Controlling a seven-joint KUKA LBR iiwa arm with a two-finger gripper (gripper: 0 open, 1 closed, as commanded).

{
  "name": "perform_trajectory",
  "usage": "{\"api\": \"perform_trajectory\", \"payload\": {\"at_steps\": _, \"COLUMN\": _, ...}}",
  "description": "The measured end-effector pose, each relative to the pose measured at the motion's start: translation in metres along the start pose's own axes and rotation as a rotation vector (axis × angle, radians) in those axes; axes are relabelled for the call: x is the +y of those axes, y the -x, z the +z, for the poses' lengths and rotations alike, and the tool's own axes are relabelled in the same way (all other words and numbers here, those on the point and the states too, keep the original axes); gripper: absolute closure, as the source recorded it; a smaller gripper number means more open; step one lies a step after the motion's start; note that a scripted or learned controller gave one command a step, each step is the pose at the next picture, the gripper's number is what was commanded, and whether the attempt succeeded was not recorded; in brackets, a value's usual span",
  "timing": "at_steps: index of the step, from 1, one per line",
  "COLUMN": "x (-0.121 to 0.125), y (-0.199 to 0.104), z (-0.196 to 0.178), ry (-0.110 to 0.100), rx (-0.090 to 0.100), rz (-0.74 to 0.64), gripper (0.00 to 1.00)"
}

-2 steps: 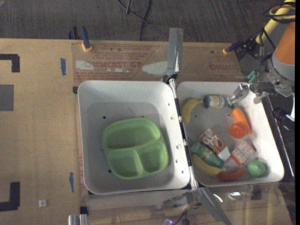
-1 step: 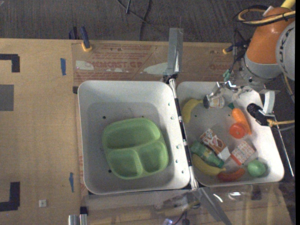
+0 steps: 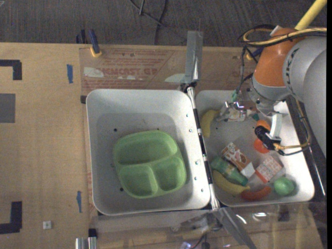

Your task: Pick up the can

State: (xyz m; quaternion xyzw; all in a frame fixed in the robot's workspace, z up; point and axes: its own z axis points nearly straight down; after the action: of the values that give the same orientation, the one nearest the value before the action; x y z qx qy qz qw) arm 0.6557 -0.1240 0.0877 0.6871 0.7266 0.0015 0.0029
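From above, the gripper (image 3: 236,111) hangs low over the far end of the right bin (image 3: 306,188), close to a yellow banana (image 3: 207,121) by the divider — how far its fingers are spread cannot be made out, and nothing shows between them. I cannot tell which item is the can among the clutter at the bin's near end — a green bottle (image 3: 228,171), a small carton (image 3: 235,155), a second banana (image 3: 230,184) and a green ball (image 3: 284,186). The left bin (image 3: 98,108) holds a green divided plate (image 3: 150,163).

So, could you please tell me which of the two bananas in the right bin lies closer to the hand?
The banana at the bin's upper left, against the divider, lies closer to the hand. The other banana lies lower in the view, under the green bottle.
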Motion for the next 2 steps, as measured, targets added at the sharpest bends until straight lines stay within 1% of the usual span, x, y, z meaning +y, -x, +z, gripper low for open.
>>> {"api": "perform_trajectory", "payload": {"at_steps": 1, "x": 0.002, "y": 0.0, "z": -0.012, "ry": 0.005, "rx": -0.002, "rz": -0.002, "gripper": 1.0}}
{"api": "perform_trajectory", "payload": {"at_steps": 2, "x": 0.016, "y": -0.068, "z": -0.098, "ry": -0.004, "rx": 0.001, "rz": 0.106, "gripper": 1.0}}
